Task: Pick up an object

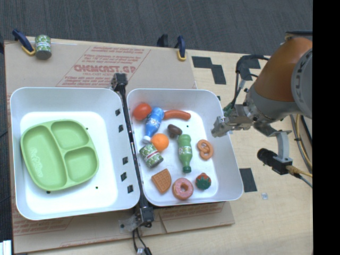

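The right bin (pixel 226 166) holds several toy foods: a red tomato (pixel 141 110), a blue bottle (pixel 154 120), a sausage (pixel 177 115), a brown piece (pixel 175 129), an orange (pixel 160 141), a green bottle (pixel 184 152), a pretzel (pixel 205 149), a small can (pixel 151 155), a waffle square (pixel 162 180), a pink donut (pixel 183 188) and a strawberry (pixel 203 181). My gripper (pixel 219 127) hangs over the bin's right rim, just right of the pretzel and above it. Nothing shows in its grasp.
The left bin (pixel 106 195) carries a green divided plate (pixel 58 153). A small can (pixel 42 45) sits on the cardboard at the far left corner, beside a blue clamp (pixel 22 40). Another clamp (pixel 180 47) grips the cardboard's back edge.
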Controlling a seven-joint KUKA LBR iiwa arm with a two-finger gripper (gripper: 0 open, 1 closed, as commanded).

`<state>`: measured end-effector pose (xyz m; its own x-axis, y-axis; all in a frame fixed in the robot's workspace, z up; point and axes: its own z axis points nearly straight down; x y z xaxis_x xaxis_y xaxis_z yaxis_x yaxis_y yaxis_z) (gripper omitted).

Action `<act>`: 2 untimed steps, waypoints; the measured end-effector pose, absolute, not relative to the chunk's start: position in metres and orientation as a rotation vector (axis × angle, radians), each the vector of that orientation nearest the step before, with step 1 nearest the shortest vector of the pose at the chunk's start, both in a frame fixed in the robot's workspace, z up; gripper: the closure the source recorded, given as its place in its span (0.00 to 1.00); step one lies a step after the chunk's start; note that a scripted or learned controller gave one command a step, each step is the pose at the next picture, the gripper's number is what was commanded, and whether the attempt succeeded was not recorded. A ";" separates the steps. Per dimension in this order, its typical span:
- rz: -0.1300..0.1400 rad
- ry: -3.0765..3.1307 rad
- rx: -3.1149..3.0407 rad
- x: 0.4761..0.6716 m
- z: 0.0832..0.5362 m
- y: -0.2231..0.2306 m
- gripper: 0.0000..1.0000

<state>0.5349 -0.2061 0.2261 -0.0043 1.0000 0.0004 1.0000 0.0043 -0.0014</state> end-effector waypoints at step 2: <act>0.002 -2.228 -2.215 0.589 0.233 -0.211 1.00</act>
<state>0.5892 -0.2111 0.2330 -0.0058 1.0000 -0.0006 1.0000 0.0058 -0.0011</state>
